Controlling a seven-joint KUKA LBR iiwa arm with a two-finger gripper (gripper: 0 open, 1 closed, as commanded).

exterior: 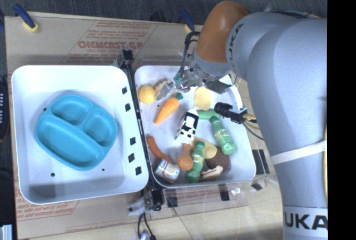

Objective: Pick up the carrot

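the carrot (167, 110) lies in the upper left part of the right-hand bin (240, 151), long axis slanting from its leafy upper-right end down to the lower-left tip. the gripper (183, 81) hangs just above and right of that leafy end, so the reach is short.

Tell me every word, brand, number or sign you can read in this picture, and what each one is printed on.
"CHEMCAST GP": red print on the brown cardboard sheet under the bins; the smaller red lines around it are too blurred to read.
"UKA": white letters low on the grey arm, cut off at the edge.
Can and green bottle in the right bin: labels too small to read.
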